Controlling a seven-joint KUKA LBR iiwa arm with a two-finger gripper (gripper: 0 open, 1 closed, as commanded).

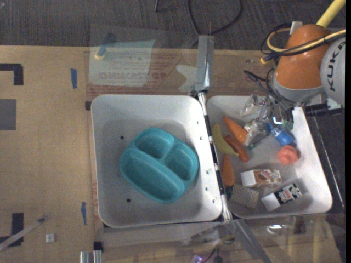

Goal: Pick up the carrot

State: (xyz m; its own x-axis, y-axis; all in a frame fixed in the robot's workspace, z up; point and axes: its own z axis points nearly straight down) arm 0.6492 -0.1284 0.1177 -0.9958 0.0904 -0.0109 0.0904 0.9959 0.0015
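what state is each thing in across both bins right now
teal three-compartment plastic plate: flat in left white bin, nothing on it
long orange carrot: lying by right white bin's left wall, not held
pincer: low over right bin's top
small white milk carton: on its side
orange-printed juice box: on its side
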